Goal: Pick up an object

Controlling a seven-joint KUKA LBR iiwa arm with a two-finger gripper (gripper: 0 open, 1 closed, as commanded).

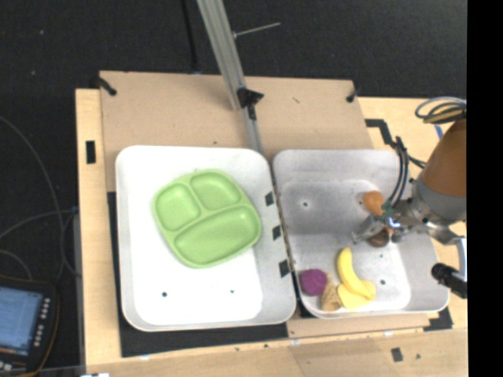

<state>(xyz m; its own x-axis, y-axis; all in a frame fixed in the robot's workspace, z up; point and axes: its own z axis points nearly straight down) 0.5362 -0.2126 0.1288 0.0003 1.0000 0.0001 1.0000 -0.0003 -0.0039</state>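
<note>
A dark floor surrounds a pale wooden counter (94,210) covered by a brown board, with a metal pole (224,45) slanting up from its far edge and part of a screen device (23,320) cut off at the lower left corner. Two shallow white bins sit side by side on the counter. The left bin (141,289) holds a green divided plate (207,217), lying tilted toward the bin's upper half. The right bin (314,179) carries the smaller things, crowded toward its near edge: a yellow banana (352,277), a purple round object (313,281) just to its left, and a tan piece (331,298) touching the banana's lower end, too small to identify. The grey arm (444,179) enters from the right, its body cut off by the frame edge, and its tool (383,230) hangs low over the right bin's middle. An orange object (372,203) lies just beside the tool, and a dark brownish thing (379,239) sits right at its tip; whether the tool is spread or pinching anything cannot be told, since the wrist blocks that spot.
</note>
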